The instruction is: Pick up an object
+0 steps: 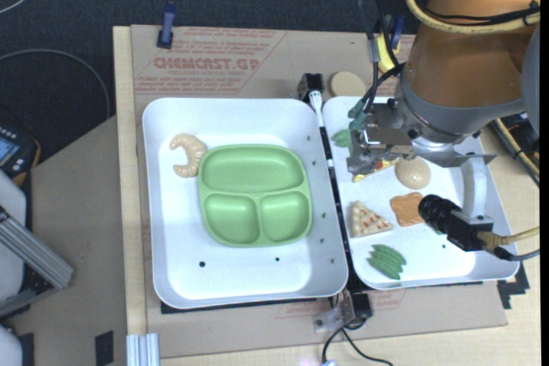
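Gripper (371,152) low over right bin (489,266), near its upper left corner; jaw state impossible to tell. Below it in that bin: waffle (370,220), nugget (407,208), pea pod (386,260). Beside it, beige piece (413,174).

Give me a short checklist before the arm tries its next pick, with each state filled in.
1. Gripper is over the right bin: ok.
2. Fingers open or shut: cannot tell.
3. Something held already: cannot tell.
4. Free targets in the right bin, waffle, pea pod, nugget: ok.
5. Left bin holds green tray and croissant, apart from the arm: ok.
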Tool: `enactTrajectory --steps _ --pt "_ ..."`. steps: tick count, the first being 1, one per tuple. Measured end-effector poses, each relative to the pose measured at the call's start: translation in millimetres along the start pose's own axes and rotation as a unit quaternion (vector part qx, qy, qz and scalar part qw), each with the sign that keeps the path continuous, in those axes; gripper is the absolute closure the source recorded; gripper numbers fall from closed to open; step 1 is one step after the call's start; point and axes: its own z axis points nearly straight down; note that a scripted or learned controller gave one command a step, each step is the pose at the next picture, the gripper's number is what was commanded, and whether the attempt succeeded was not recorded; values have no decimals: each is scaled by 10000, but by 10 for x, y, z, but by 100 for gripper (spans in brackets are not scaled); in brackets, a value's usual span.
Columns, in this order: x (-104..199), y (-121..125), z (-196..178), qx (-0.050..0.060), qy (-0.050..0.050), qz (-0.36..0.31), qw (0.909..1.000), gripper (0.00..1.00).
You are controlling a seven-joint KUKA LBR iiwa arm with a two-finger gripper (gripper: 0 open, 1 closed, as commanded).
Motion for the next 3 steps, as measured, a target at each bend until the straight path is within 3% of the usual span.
enactTrajectory --steps 1,2,3 --pt "-58 206 477 47 -3 11 10000 100" --pt "1153 -28 410 16 25 -69 10000 100" --pt "1131 546 1210 54 -15 9 10000 100"
